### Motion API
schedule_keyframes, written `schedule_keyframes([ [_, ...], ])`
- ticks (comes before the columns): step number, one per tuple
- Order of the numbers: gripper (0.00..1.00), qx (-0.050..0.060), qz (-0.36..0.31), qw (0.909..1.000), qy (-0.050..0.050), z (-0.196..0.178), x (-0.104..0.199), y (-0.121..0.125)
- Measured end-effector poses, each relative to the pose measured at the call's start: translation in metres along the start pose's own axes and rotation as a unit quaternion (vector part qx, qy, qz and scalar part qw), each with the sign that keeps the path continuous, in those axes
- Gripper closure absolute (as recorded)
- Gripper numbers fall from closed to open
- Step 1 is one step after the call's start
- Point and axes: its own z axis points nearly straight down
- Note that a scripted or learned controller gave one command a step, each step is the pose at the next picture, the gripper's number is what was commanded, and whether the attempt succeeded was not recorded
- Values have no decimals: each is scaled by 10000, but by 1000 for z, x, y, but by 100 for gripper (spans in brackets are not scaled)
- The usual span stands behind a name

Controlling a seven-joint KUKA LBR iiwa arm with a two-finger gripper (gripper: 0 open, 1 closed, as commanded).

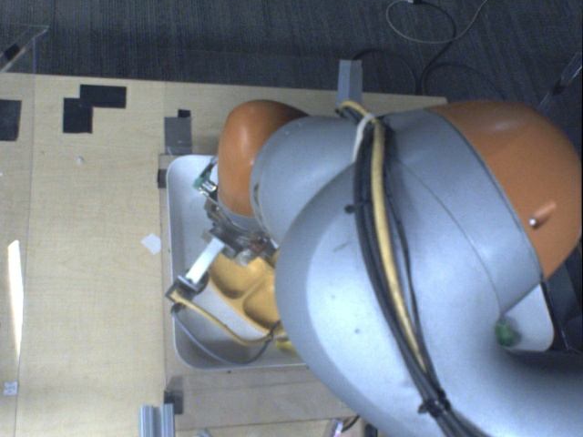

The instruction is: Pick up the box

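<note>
The grey arm with its orange band reaches in from the right and covers most of the view. My gripper [232,239] is low inside the white bin [182,203], near its left wall. A yellow thing [244,289], possibly the box, lies directly below and against the gripper, partly hidden by the arm. Whether it is being held cannot be made out.
The wooden bench [82,244] stretches to the left of the bin, with black patches [91,106] at the back left and a small white scrap [150,242] beside the bin. Grey metal brackets [178,133] stand at the bin's corners.
</note>
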Motion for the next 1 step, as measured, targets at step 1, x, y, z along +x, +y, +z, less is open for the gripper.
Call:
schedule_keyframes([
  [1, 100, -3, 922, 9957, -80, -134, 33, 54],
])
